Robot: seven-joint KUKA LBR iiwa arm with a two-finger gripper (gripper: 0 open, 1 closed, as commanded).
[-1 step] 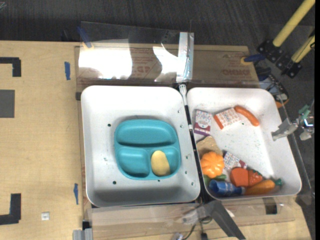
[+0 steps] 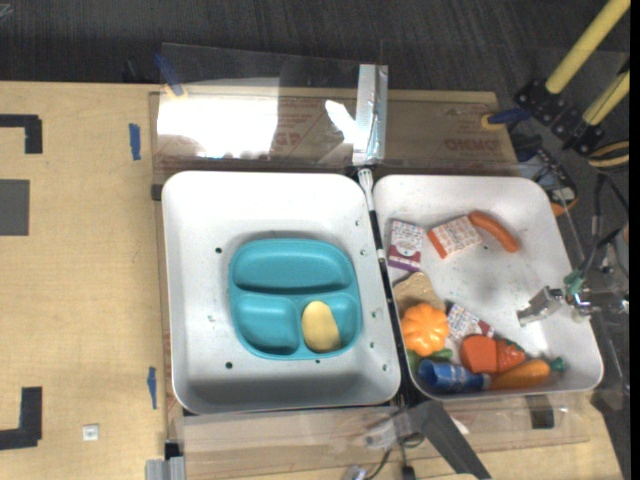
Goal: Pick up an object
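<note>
Table (image 2: 80, 268) of pale wood carries two shallow white bins side by side, seen from above at a slant. The gripper (image 2: 545, 306) reaches in from the right edge and sits over the right bin (image 2: 520, 198), above a bare patch of its floor near the right wall. Its metal tip points left toward the toys; whether the fingers stand apart or closed cannot be told at this size, and nothing shows between them. By that reading, the pick is at the approach step, with no object taken yet.

The right bin holds a jumble of play food. A small orange pumpkin (image 2: 424, 329) lies at the lower left, with a blue bottle (image 2: 447, 375) just below it. A red piece (image 2: 480, 353) and an orange carrot (image 2: 525, 373) lie along the bottom wall, nearest the gripper. Higher up are an orange sausage (image 2: 495, 230) and a red-and-white packet (image 2: 453, 236), with another printed packet (image 2: 405, 243) by the left wall.

The left bin (image 2: 200, 208) holds a teal divided tray (image 2: 290, 268), and a yellow potato-like piece (image 2: 320, 325) rests in its lower right compartment.

The next move likely calls for shifting down and left over the carrot or red piece, then lowering squarely onto one item without catching its neighbours.
</note>
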